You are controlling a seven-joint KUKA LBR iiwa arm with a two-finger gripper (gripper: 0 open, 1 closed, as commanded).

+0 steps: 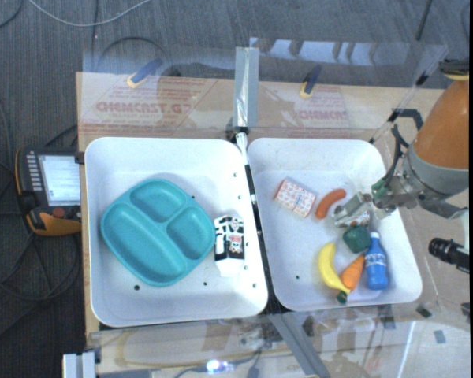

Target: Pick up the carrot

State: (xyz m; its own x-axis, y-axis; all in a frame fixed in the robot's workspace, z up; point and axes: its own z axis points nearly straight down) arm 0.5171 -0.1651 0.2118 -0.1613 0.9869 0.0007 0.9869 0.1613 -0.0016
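The carrot [352, 271] lies low in the right bin [299, 152], near its front edge, wedged between a banana [328, 266] on its left and a blue bottle [375, 261] on its right. It looks to be touching both, with its green top pointing toward the front wall. Nothing has lifted it: it rests on the bin floor, so the pick itself is not yet done.

The pincer [353, 209] hangs over the upper middle of that bin, beside an orange-red sausage [330, 202] and just above a dark green lump [357, 237], possibly a small pepper. It is near the carrot but not over it; the green lump sits between the two. At this slant and size I cannot tell whether the pincer is released or clenched, and nothing shows clearly between its tips.

A pink wafer-like block [294, 198] lies farther left in the same bin. The left bin [110, 152] holds a teal divided plate [158, 231] and a small white carton [230, 244].

What is left, by my judgement, is nearly everything: shift toward the front of the bin, line up over the carrot, descend into the tight gap between banana and bottle, close and lift.
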